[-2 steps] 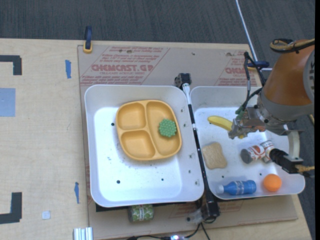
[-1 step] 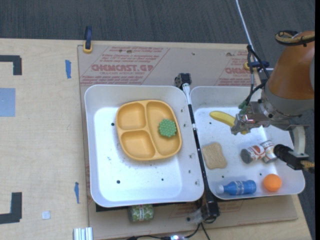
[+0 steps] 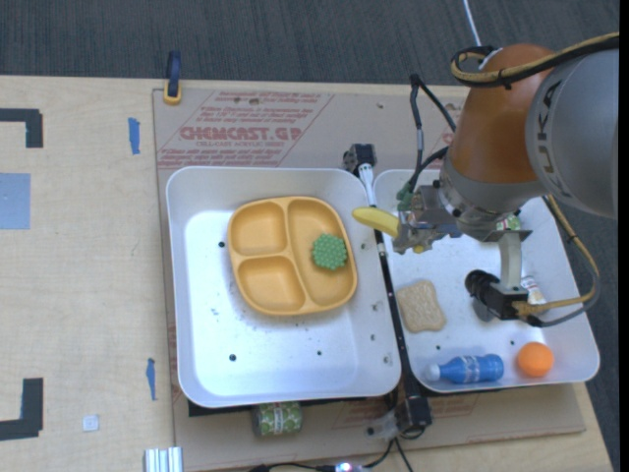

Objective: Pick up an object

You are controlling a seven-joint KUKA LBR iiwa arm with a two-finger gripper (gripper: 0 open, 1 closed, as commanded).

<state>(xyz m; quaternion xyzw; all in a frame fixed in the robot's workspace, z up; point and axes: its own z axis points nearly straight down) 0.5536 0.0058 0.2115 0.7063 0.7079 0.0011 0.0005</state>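
Pale wood makes up the bench, and a sheet of cardboard printed in red lies on it under two white bins. A yellow divided plate sits in the upper half of the left bin, tilted a little, and serves as the mark for everything else. A green bumpy ball rests in the plate's long right-hand compartment, toward its upper end; the two compartments on its left are bare.

Just beside the plate's upper right corner lies the banana, small and yellow, across the place where the rims of the two bins meet. Right of the plate and touching or nearly touching the banana's far end hangs the gripper, over the upper left corner of the right bin. Cables and brackets crowd it, so it cannot be told whether it is clenched, released or grasping the banana. The grey arm with its orange band rises behind it, further from the plate.

To the plate's lower right, past the shared rims, a slice of bread lies flat. Further down and further right of the plate a blue bottle lies on its side, with an orange just beyond it. Straight below the plate, outside the left bin's near rim, a green can lies on its side.
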